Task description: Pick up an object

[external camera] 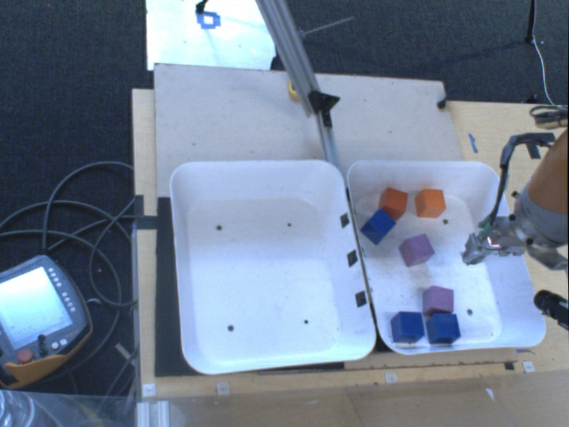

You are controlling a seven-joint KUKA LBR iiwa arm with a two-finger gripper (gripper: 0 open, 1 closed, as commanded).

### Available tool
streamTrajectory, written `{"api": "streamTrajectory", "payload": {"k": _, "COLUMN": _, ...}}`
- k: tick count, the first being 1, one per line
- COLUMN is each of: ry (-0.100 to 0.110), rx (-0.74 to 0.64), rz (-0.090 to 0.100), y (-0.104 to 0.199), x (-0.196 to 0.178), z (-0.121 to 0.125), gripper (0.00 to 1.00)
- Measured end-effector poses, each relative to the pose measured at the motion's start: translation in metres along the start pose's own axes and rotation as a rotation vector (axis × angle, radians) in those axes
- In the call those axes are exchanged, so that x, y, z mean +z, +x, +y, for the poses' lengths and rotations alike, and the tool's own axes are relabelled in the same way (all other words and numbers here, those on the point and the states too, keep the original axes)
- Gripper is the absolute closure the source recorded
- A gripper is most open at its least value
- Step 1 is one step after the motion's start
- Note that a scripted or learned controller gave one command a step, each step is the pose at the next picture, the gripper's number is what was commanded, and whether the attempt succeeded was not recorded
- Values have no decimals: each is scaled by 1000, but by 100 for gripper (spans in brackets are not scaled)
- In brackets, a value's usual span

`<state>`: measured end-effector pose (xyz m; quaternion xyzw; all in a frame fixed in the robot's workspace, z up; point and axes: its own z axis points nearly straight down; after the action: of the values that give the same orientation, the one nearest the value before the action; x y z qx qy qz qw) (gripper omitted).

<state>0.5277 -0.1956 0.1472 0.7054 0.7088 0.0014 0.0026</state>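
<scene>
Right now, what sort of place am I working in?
Probably a robotics lab test bench: two white bins side by side, small coloured blocks for picking practice, and a handheld control pendant with cables on dark carpet.

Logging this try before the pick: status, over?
Gripper over right bin, holding nothing seen. Purple cube nearest, untouched. Nothing between them.

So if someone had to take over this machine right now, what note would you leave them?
Claw: over the right white bin, near its right side; nothing seen between its fingers, open or shut unclear.
Things: seven small foam cubes in that bin: two orange, three blue, two purple.
Done: nothing lifted.
Left: grasp one cube and raise it.
</scene>
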Motion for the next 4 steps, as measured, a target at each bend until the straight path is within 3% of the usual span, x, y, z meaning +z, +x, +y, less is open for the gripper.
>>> {"api": "streamTrajectory", "payload": {"k": 1, "ry": -2, "rx": 0, "rz": -1, "y": -1, "x": -54, "z": 2, "gripper": 100}}
{"api": "streamTrajectory", "payload": {"k": 4, "ry": 3, "rx": -6, "rz": 4, "y": 157, "x": -47, "z": 67, "gripper": 100}}
